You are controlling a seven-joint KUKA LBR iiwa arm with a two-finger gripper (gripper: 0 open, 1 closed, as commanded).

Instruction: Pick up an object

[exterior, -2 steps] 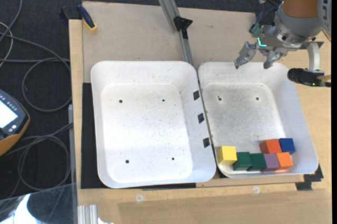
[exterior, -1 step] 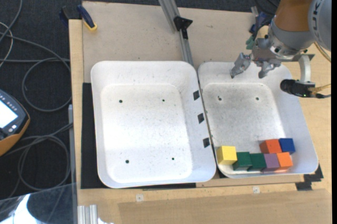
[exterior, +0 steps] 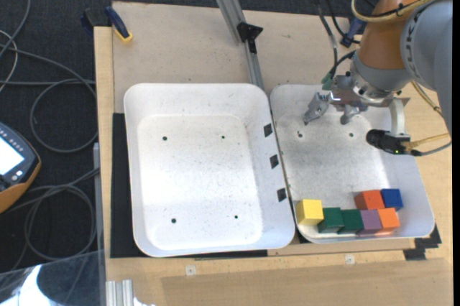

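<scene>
Nothing is picked yet: the gripper (exterior: 332, 113) hangs spread and holding nothing over the right bin's (exterior: 323, 157) far end, well apart from the coloured blocks (exterior: 352, 212) clustered along its near edge.

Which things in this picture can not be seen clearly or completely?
- Grey arm with orange band: cut off by the camera view's right edge.
- Two-finger tool: too small to judge its opening.
- Small coloured blocks in the right white bin: packed together, so their hidden sides and exact count are uncertain.
- Handheld device: cut by left edge.
</scene>
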